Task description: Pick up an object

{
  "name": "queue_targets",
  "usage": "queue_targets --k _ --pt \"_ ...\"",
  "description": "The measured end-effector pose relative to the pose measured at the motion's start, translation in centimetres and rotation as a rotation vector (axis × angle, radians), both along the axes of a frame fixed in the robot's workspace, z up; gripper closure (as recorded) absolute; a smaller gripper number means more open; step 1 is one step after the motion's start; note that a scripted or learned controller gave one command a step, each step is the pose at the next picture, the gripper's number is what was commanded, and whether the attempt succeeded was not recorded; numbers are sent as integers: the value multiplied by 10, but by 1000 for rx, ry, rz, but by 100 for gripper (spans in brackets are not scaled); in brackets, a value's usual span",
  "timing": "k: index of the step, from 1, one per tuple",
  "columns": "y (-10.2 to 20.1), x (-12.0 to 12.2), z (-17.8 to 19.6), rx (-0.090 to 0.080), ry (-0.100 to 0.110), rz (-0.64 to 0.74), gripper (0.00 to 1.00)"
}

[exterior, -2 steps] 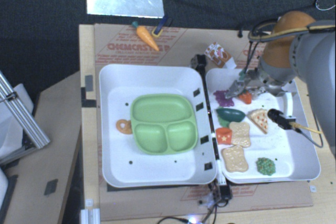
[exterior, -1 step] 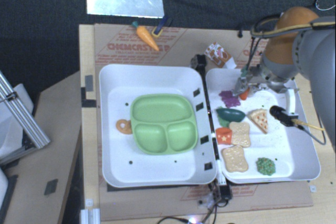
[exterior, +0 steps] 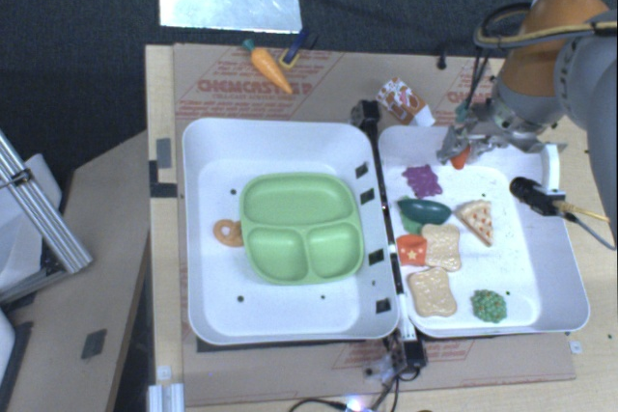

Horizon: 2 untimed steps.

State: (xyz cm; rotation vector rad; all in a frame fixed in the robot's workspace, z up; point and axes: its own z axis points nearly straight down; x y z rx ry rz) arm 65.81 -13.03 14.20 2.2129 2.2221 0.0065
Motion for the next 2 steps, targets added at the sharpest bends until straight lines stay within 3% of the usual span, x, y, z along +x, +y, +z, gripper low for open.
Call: queue_targets --k 1,2 --pt "3 -3 63 0 -2 2 100" --pt "3 -2 84 0 1 2 100"
